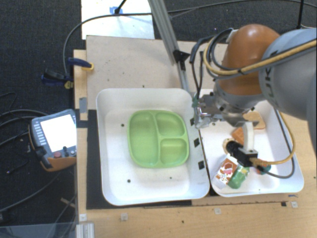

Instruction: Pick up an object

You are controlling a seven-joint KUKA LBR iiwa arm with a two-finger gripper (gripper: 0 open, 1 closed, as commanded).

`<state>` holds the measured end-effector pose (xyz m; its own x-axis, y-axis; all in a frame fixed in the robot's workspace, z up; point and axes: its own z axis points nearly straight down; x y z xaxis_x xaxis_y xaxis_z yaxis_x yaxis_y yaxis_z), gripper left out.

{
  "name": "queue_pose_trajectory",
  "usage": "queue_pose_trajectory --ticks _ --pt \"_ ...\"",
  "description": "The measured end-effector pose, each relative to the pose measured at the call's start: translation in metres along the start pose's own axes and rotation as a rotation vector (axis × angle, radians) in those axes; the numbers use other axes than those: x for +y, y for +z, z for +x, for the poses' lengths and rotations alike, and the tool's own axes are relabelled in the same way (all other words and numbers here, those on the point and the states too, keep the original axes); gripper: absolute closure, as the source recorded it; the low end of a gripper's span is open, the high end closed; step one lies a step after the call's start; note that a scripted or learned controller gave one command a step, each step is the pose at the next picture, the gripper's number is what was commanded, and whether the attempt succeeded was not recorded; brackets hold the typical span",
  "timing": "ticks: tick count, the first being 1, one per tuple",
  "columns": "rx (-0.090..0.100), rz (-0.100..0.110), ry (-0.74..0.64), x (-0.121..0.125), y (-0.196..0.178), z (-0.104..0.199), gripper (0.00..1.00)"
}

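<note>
Camera view shows a pale brown board bench (133, 58) standing on a dark grey carpet floor (34, 29). Two shallow white plastic bins rest side by side on the bench with their inner walls touching: the left white bin (111, 148) and the right white bin (292, 180). A light green three-compartment plastic tray (158, 138) lies flat in the middle of the left white bin. A blue clamp (79, 62) grips the bench's left edge near its far corner. A grey-and-orange handheld pendant with a white screen (54, 135) lies on the floor off the bench's left edge, among black cables.

The grey arm with the orange band (247, 53) reaches in over the bench's right edge and bends down above the far half of the right white bin. The metal gripper (200, 117) sits low at that bin's far left corner, just beside the shared wall. Whether it is released or clenched cannot be told.

A red-and-white printed packet (227, 170) and a green plastic item (237, 178) lie touching near the right white bin's near edge. An orange wedge-shaped item (238, 133) lies near its middle.
</note>
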<state>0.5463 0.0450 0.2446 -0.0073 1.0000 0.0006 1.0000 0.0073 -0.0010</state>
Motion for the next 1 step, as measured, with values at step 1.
queue_pose_trajectory --ticks 1 --pt "0.000 0.000 0.000 -0.0195 0.0201 0.0424 1.00"
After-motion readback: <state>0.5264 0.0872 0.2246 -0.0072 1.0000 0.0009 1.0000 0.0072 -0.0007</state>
